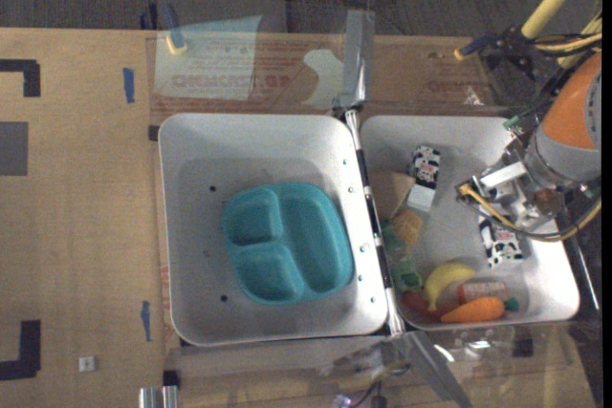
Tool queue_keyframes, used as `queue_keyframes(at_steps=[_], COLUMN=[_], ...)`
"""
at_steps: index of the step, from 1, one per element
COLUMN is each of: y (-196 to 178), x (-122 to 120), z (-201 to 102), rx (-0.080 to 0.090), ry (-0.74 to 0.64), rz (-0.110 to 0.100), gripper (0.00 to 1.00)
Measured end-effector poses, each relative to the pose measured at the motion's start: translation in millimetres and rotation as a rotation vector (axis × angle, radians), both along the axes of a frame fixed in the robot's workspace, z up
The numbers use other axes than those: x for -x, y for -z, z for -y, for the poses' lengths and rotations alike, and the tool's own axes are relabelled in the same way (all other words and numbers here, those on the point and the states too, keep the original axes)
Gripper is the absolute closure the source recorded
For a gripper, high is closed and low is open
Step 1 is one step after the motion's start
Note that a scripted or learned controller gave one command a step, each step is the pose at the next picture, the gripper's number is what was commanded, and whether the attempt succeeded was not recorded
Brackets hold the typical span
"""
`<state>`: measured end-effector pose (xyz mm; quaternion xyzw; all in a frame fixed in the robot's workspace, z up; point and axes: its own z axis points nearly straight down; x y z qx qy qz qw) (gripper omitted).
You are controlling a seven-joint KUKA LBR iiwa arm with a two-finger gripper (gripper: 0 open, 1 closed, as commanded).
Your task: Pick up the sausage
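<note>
A dark red, sausage-like piece [418,303] lies at the front of the right bin [564,287], partly tucked under a yellow banana [448,278] and beside an orange carrot [473,310]. The gripper [497,194] hangs over the right side of that bin, up and to the right of the sausage and well apart from it. It is near a cow-patterned carton [503,244]. Cables and the wrist body crowd the gripper.
The right bin also holds a second cow-patterned carton [426,164], tan cracker-like pieces [405,226], a green item [404,274] and a pinkish packet [490,289]. A teal divided plate [287,242] lies in the left bin [182,205]. The arm's orange band [579,115] is at the right.
</note>
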<state>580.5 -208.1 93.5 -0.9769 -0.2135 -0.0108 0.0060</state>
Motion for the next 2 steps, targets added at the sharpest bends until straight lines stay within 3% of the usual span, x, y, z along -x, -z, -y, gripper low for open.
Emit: queue_keyframes(at_steps=[1,2], y=[4,4], x=[44,97], z=[-4,-70], rx=[-0.011,0.014], ry=[0.12,0.006], rz=[-0.01,-0.012], gripper=[0.0,0.0])
